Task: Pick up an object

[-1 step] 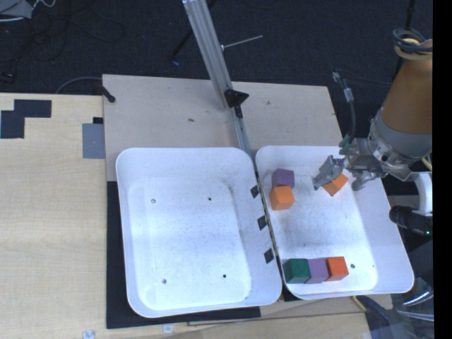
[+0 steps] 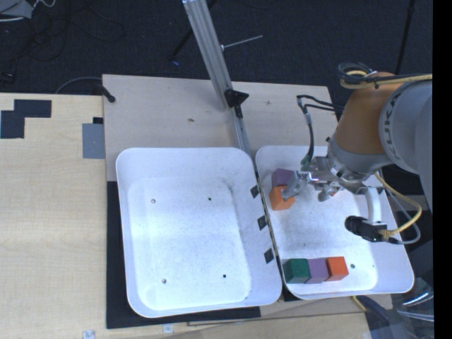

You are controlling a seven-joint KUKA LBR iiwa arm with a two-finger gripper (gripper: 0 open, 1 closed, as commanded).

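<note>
Counter [image 2: 169, 119] carries two shallow white bins side by side. Left bin [image 2: 187, 228]: a few small dark specks on its floor, nothing more to note.

Right bin [image 2: 395, 277] holds the blocks. Upper-left corner of the bin: purple block [image 2: 282, 177] w/ orange block [image 2: 281, 199] touching it on the near side; both sit just beside the bin's left wall. Near edge of the bin: three blocks in a row, touching, left to right: green block [image 2: 296, 270], second purple block [image 2: 318, 268], second orange block [image 2: 337, 267].

Arm [image 2: 385, 129] enters from the view's right, grey body w/ orange band, cables looped around the wrist. Claw [image 2: 305, 177] is low over the right bin's upper part, just right of the upper purple/orange pair. Whether it touches either block: cannot tell. Claw open or closed: cannot tell, tips are too small and merge w/ wrist hardware. No block visibly between them, so no hold confirmed.

Black clips [image 2: 262, 222] sit along the seam between the bins. Slanted aluminium post [image 2: 212, 55] rises from the counter behind the bins. Dark floor beyond, light wood panel [image 2: 49, 210] at left.
</note>
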